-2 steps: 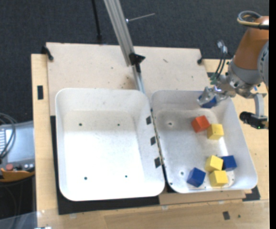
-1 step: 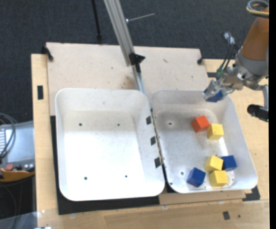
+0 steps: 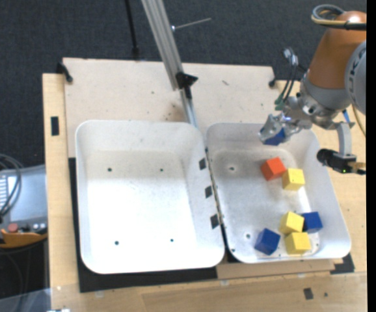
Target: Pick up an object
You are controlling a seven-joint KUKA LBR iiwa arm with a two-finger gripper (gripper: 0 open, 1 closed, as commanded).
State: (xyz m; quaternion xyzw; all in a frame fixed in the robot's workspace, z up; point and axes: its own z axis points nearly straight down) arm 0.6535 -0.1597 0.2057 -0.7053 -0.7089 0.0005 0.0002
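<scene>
The gripper (image 3: 276,130) hangs above the far end of the right bin (image 3: 334,194), and a small blue block (image 3: 274,136) shows between its fingers, so the jaws appear closed narrowly on it, raised clear of the bin floor. The grip looks to fall on two opposite flat faces, which is the sound place to take such a cube. It reads as a light, rigid piece, probably wood or plastic, that will not deform or break under pressure; its smooth painted faces could slip if the hold is off-centre or only on an edge.

Below the jaws and toward the near rim lie the other blocks: an orange cube (image 3: 273,168) closest beneath, a yellow cube (image 3: 293,179) just beside it, and farther off a cluster of two yellow cubes (image 3: 292,223), (image 3: 298,242) and two blue cubes (image 3: 311,221), (image 3: 267,240). The left bin (image 3: 90,142) sits well apart from the jaws.
</scene>
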